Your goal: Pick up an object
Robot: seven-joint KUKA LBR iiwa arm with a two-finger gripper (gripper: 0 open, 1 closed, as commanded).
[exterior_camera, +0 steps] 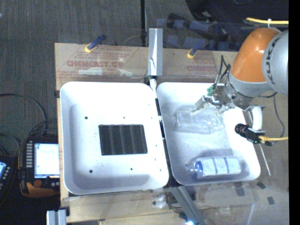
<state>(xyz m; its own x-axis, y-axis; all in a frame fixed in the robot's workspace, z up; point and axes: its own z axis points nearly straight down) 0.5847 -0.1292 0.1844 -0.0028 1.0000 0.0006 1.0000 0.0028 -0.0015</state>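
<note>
A clear plastic object [199, 120] lies in the upper middle of the right bin [176, 165]. A plastic bottle with a white label and blue cap [216, 166] lies on its side near that bin's front wall. My gripper [209, 99] hangs over the right bin's back right part, just above the clear object's far end. The grey arm with its orange band [253, 55] reaches in from the right.
The left bin [75, 102] holds a dark ribbed rectangular block [123, 139] at its centre. A metal divider post [154, 55] stands between the bins at the back. Clamps and cardboard line the bench's far edge. A handheld pendant [40, 161] lies at the left.
</note>
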